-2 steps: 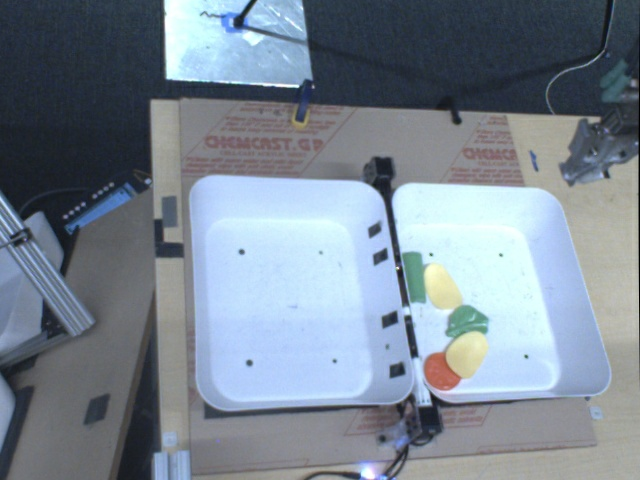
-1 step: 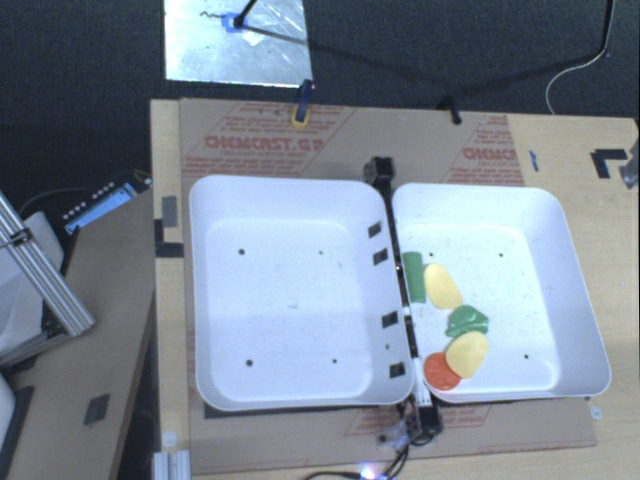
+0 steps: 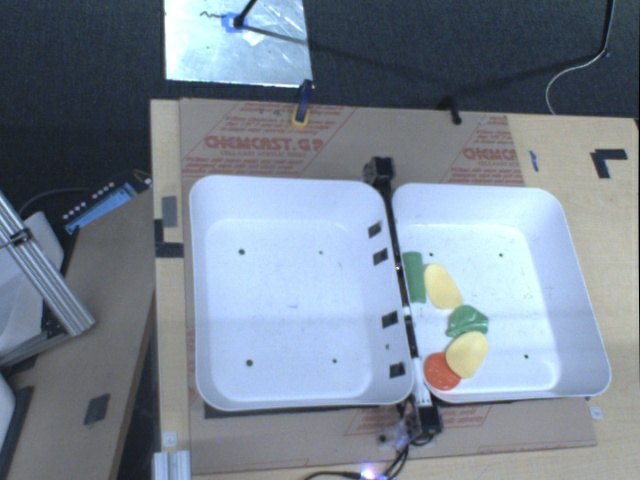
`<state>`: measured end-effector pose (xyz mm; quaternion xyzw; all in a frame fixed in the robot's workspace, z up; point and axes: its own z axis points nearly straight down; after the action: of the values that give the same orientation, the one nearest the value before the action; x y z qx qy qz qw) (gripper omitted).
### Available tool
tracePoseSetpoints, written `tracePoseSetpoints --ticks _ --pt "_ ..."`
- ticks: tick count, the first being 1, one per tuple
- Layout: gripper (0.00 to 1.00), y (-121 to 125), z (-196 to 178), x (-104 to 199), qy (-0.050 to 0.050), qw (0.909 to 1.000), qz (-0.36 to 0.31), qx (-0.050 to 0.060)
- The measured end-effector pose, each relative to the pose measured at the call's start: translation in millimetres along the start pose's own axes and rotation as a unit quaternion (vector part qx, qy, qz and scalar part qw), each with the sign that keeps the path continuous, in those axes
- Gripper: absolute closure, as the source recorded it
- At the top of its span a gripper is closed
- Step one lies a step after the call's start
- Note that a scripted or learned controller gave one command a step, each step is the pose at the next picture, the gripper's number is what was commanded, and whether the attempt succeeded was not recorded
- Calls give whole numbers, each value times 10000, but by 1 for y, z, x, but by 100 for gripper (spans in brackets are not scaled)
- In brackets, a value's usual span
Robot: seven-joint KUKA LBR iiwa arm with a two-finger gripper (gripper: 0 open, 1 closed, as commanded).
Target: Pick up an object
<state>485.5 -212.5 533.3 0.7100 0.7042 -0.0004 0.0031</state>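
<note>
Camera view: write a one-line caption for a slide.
Two white bins side by side; right bin holds a green block, two yellow pieces, a green piece and a red-orange one.

Two white bins, left point(image 3: 290, 193) and right point(image 3: 560, 268), are sitting side by side; two yellow pieces point(image 3: 442, 286) point(image 3: 467, 352), two green pieces point(image 3: 411, 275) point(image 3: 467, 319) and one red-orange piece point(image 3: 440, 371) are lying along the right bin's left edge.

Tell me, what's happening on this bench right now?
Nothing is being handled at this moment. Two white bins sit side by side. The right bin holds a green block, a yellow piece, a green piece, another yellow piece and an orange-red piece, clustered near its left wall.
</note>
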Motion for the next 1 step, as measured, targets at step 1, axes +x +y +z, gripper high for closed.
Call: tracePoseSetpoints --ticks 1 --pt "100 1 13 6 14 10000 -51 3"
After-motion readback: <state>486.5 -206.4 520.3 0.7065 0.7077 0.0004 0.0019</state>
